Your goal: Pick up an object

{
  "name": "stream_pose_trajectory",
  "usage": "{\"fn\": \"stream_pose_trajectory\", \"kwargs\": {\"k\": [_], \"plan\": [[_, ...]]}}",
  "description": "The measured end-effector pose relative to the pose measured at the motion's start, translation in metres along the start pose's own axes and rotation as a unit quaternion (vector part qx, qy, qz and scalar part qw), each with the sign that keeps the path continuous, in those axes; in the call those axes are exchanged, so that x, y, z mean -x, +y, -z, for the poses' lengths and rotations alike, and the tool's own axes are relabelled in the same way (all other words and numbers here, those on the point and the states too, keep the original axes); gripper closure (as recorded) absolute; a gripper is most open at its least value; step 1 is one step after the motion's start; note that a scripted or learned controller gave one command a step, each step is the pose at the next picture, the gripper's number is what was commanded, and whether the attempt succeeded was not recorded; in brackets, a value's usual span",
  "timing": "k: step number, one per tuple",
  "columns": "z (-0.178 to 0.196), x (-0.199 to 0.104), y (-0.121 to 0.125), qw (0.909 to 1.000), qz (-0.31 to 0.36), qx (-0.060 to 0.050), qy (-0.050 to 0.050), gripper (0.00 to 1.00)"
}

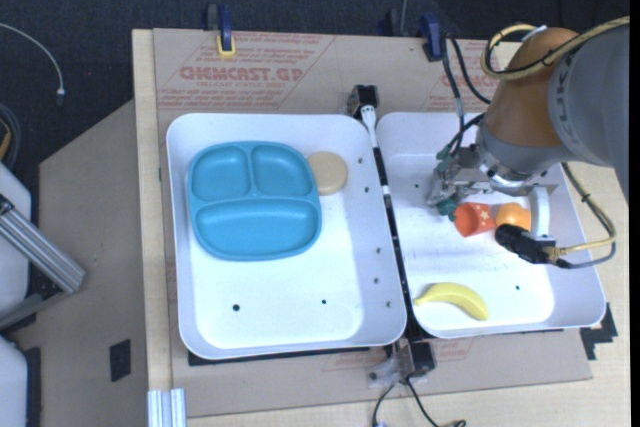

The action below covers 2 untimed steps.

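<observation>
Hovering low in the right bin (560, 305), the gripper (447, 193) is reaching toward the orange-red object (477, 217) just beside it; its grip state I cannot tell.

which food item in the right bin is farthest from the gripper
The banana, alone near the bin's front edge. The carrot and orange sit right beside the gripper.

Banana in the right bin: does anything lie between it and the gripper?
Nothing visible blocks it. The banana lies alone near the right bin's front edge. The gripper sits further back, beside an orange-red toy; bare bin floor separates them.
</observation>
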State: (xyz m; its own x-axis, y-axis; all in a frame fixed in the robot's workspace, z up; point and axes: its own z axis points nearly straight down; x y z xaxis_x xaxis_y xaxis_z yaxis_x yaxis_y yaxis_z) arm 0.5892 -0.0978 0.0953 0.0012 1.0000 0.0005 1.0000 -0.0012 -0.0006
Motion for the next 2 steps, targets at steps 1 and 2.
{"fn": "stream_pose_trajectory", "kwargs": {"k": [1,2], "plan": [[0.062,0.005,0.006,1.0,0.001,0.004,-0.001,1.0],[0.106,0.006,0.007,1.0,0.001,0.004,-0.001,1.0]]}}
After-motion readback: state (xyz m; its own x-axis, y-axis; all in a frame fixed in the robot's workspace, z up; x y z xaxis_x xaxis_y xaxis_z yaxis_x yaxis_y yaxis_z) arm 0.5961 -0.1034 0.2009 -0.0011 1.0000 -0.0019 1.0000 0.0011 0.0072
